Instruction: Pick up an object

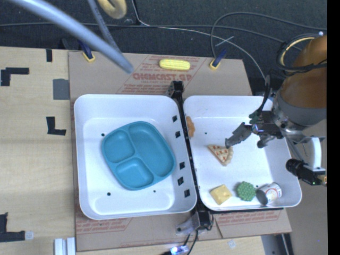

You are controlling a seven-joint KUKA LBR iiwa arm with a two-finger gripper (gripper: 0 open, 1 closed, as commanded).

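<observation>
The arm reaches in from the right, its orange band point(311, 52) above the grey wrist. The tool point(240, 136) hangs over the right bin point(212, 104), its dark fingers pointing left; whether they are spread or pressed together cannot be told, and nothing shows between them. Just near and left of the fingertips lies a triangular pizza-slice toy point(221, 153) on the bin floor. Along the near wall sit a yellow cheese block point(220, 194), a green broccoli piece point(245, 190) and a small can point(270, 193) in a row. The left bin point(87, 110) holds a blue divided plate point(138, 154). A yellow corn cob point(174, 65) lies on the table beyond the bins.
</observation>
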